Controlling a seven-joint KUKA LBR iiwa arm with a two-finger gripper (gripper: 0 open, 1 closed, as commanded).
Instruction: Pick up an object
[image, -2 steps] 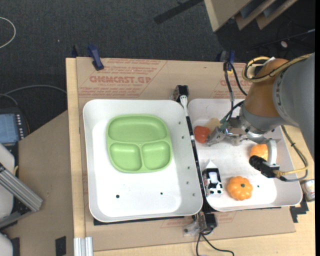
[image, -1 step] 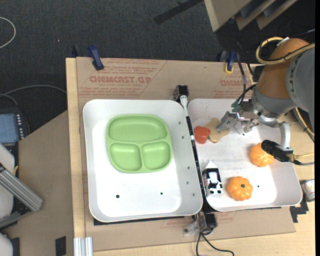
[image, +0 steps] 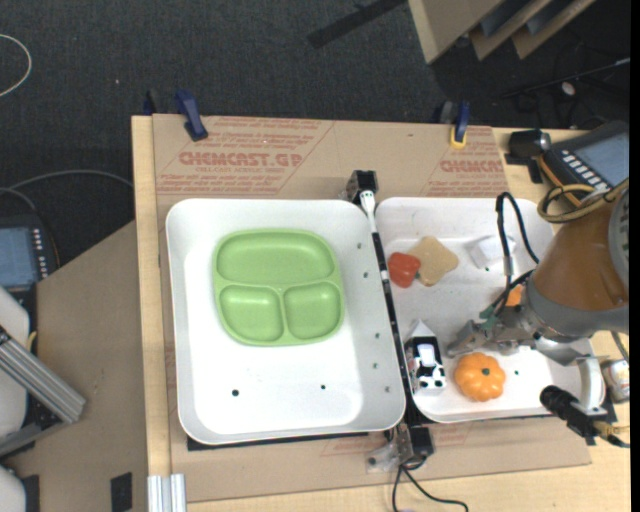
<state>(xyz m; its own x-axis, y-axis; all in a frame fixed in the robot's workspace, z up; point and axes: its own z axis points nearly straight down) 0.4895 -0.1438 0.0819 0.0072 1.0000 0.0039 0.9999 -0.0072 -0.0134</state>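
The right bin (image: 450, 214) holds an orange pumpkin (image: 480, 377) near its front edge. A black-and-white cow toy (image: 428, 364) lies at the front left of that bin. A red tomato (image: 404, 268) and a tan bread slice (image: 435, 259) sit at the back left. My gripper (image: 489, 333) hangs low just behind the pumpkin, under the grey and orange wrist (image: 580, 290). Nothing shows between its fingers.
The left bin (image: 200, 400) holds a green divided plate (image: 278, 286). A small clear object (image: 484, 251) lies at the back of the right bin. Clamps sit on the cardboard bench top's far edge; cables trail off the front.
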